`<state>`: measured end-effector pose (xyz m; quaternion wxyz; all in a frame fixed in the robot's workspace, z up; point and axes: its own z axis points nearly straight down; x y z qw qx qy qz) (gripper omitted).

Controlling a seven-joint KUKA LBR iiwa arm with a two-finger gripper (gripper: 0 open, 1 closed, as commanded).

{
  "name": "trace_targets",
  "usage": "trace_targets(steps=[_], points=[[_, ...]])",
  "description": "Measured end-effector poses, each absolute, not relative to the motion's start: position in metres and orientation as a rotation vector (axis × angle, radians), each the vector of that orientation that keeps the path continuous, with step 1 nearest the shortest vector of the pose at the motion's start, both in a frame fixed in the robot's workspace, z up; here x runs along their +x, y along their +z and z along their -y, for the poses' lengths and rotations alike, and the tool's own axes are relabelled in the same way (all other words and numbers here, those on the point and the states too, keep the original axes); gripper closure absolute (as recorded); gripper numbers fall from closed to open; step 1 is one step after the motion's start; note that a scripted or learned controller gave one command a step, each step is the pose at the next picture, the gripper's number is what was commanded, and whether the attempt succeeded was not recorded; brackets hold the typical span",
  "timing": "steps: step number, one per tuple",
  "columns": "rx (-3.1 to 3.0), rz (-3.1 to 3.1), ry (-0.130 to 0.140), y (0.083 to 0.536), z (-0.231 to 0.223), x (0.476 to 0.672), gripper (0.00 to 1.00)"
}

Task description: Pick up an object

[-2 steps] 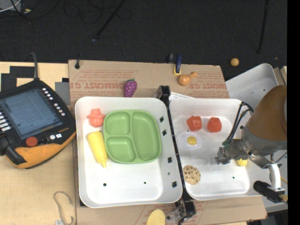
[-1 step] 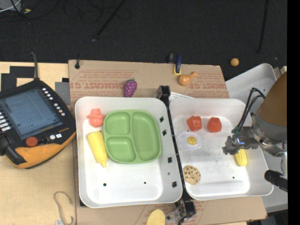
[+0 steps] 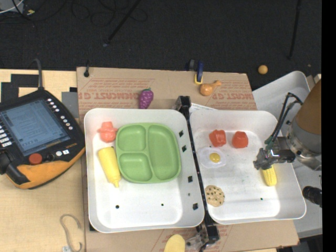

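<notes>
My end effector [image 3: 265,160] hovered just above the toy corn cob [image 3: 270,176], grip state unclear; it looked light, rigid, slick, best pinched across its middle.

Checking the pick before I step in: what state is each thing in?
gripper: low in the right bin, directly over the corn
corn: lying flat, top end under the gripper
fried egg: flat, untouched
cookie: flat
green tray: upright in the left bin
yellow bottle: on its side
</notes>
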<state>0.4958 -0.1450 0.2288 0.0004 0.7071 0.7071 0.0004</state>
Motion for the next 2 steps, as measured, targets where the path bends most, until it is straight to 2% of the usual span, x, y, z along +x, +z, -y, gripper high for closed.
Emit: trace_targets(steps=[1,2], points=[[2.219,-2.230,0.001,0.230,0.086,0.502,1.00],[2.220,-2.229,-0.001,0.238,0.031,0.493,1.00]])
